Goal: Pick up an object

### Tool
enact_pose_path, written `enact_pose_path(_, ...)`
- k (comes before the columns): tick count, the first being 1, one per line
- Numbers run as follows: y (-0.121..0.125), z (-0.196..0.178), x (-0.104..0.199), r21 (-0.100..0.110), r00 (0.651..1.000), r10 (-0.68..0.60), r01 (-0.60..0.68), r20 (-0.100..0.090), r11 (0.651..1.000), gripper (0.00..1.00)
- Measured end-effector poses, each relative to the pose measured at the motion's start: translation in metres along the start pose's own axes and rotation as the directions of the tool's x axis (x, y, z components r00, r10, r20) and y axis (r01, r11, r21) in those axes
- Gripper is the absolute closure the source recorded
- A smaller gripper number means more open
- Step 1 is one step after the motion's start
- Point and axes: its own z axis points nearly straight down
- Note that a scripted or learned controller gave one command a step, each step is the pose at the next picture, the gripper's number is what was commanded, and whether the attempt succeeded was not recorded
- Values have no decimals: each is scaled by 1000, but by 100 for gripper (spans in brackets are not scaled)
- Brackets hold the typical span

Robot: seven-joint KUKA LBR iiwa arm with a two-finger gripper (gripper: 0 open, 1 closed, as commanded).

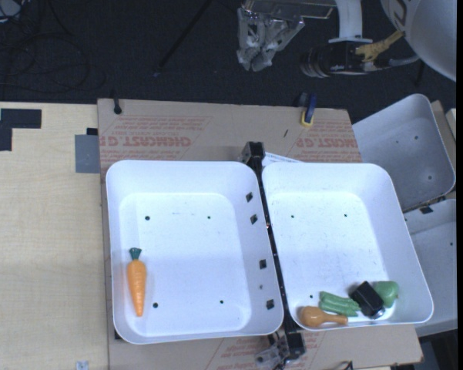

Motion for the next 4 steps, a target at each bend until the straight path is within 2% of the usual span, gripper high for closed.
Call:
enact_pose_path(1,0,9,80,1,1000,0,0,1,1000,100)
enact_pose_path(2,0,125,46,11,1000,11,-11,7,1000,100)
enact_pose_path(3,1,-1,81,-12,1000,4,-4,-2,1000,100)
enact_pose_path(4,1,101,47,11,1000,11,-11,7,1000,100)
